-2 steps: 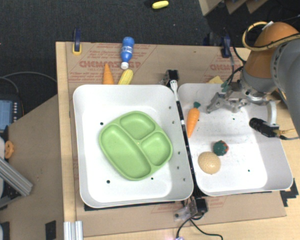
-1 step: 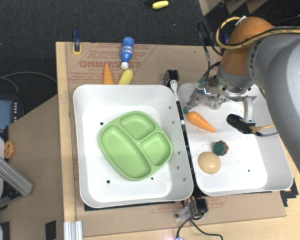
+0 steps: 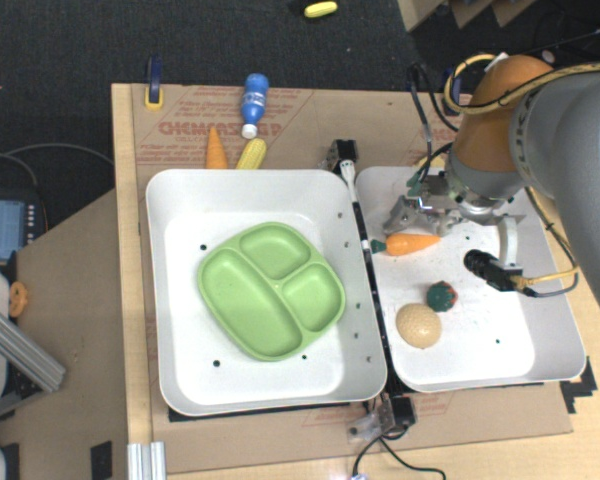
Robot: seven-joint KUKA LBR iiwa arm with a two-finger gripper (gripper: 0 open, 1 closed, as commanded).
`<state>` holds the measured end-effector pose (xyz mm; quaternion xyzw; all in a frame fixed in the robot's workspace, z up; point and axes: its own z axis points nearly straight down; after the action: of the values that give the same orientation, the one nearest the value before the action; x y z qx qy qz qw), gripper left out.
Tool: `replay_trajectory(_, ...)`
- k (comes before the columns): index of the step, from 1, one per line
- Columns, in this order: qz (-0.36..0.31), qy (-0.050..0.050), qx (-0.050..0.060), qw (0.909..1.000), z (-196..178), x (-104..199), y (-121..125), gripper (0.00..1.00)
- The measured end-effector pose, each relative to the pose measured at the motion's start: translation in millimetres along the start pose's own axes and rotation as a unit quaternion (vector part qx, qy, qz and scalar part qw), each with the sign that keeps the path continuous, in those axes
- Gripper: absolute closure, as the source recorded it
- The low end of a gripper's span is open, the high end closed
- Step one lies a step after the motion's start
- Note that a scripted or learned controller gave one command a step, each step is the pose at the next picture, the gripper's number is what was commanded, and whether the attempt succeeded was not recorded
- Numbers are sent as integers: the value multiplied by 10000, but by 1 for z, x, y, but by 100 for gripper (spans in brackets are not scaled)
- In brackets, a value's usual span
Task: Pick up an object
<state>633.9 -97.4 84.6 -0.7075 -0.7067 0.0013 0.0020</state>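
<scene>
A light green divided plate [image 3: 271,290], an orange carrot [image 3: 413,244], a beige ball [image 3: 418,325] and white bins [image 3: 180,268] are seen.

Grey arm [image 3: 570,138] reaching in from the right, orange band [image 3: 495,118] above the wrist, wrist bent downward, gripper [image 3: 425,211] low at the arm's left end, yellow cable looped along the arm

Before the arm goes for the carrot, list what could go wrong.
1. The carrot lies against the right bin's left wall, so one finger may have no room on that side.
2. It is long and tapered, so a grip near the tip may slip.
3. The hand sits close above it, and a bump could roll it toward the tan ball and green piece.
</scene>
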Motion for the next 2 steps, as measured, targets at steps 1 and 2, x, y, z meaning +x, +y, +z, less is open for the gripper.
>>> replay_trajectory(1,-6,-31,-106,9999,-129,-30,36,0)
replay_trajectory(2,-5,7,9,10000,6,6,-17,0)
